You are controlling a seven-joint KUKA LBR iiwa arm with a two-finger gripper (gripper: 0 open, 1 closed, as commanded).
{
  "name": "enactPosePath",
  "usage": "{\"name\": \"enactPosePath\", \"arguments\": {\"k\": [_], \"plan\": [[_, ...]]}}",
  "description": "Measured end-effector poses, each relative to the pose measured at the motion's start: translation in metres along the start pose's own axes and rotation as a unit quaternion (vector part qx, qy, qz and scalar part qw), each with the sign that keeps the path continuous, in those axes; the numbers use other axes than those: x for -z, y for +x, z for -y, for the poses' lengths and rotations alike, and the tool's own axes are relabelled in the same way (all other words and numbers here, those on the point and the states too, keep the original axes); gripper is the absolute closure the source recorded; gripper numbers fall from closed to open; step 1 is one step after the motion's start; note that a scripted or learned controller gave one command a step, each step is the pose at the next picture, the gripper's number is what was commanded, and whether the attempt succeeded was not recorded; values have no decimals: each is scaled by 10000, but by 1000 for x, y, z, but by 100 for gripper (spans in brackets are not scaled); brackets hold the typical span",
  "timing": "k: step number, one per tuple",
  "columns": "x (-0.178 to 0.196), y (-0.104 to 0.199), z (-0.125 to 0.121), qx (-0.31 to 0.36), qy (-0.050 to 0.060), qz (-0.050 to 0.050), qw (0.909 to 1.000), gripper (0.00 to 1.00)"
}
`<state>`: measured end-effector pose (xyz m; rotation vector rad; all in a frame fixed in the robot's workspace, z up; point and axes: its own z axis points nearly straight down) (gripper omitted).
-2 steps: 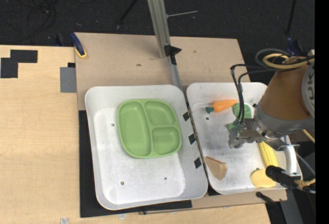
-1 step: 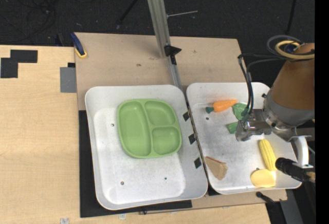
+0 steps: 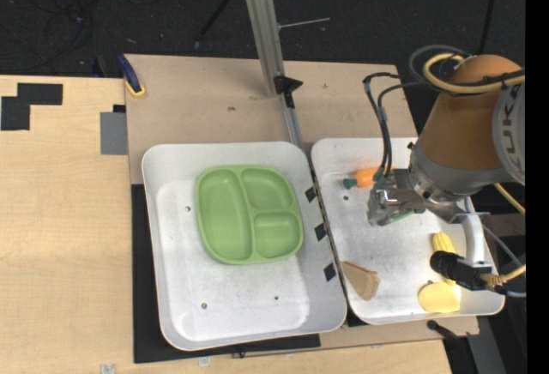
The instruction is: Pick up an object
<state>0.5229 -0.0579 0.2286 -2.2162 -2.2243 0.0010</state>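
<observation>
Two bins: left [image 3: 171, 295] holds green plate [image 3: 250, 214]; fingers [image 3: 388, 211] state unclear.

The gripper [image 3: 388, 208], seen from above in the right bin [image 3: 396, 295], is too small and dark for its fingertips to be resolved. An orange item [image 3: 364, 178] just beyond it is partly covered by cables and arm. The arm [image 3: 470, 119] is cut off at the right, and the bin's far right corner is hidden beneath it
</observation>
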Motion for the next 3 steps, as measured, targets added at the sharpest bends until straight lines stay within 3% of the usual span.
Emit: {"name": "enactPosePath", "arguments": {"k": [2,3], "plan": [[-13,88,-46,1,3,1,10000,100],[-8,146,-51,11,3,-4,10000,100]]}}
